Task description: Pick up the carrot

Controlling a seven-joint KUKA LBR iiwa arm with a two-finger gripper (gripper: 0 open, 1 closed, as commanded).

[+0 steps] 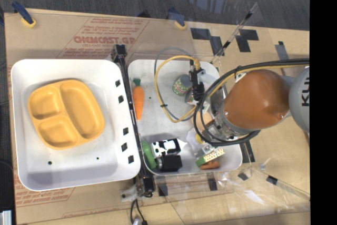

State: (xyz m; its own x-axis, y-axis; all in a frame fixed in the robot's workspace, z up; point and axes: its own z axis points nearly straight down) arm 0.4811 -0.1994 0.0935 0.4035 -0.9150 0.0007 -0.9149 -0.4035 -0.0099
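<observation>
Carrot (138, 101) unheld, right-hand bin (147, 68); gripper state not discernible.

Carrot: orange, green top, lying lengthwise against the bin's left wall, well apart from the arm (255, 100) and to its left in the camera view. Arm: orange band above the wrist hangs over the bin's right half, hiding the gripper beneath it; yellow and black cables loop between arm and carrot. Just beside the arm, toward the near wall: a black-and-white item (167, 153) and a small packet (210, 158). Beyond the carrot, left bin (21, 129): yellow three-compartment tray (66, 113).
</observation>
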